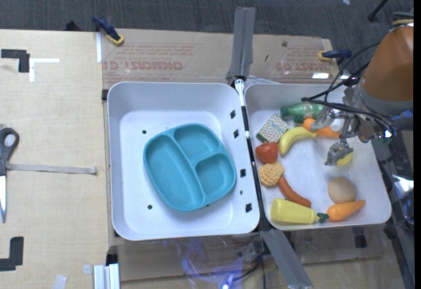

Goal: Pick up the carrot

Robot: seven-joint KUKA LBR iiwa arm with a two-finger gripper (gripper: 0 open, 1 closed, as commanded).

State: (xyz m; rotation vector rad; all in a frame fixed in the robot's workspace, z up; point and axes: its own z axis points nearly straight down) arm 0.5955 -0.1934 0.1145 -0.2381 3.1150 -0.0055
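So the gripper (339, 149) hangs low in the right bin (368, 218), jaws pinched nearly together over a small yellow piece (345, 158), can't tell if it's gripped. The carrot (345, 210) lies well apart at the front wall, touching the egg (341, 189). Likely it grabs the wrong thing or nudges the egg.

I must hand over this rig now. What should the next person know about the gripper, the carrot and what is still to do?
Gripper: low in the right bin, over a small yellow piece; no carrot between its fingers.
Carrot: lying at the right bin's near edge, beside the egg, apart from the gripper.
Done: nothing visible; carrot not lifted.
Left: move to the carrot, grasp it, lift it.
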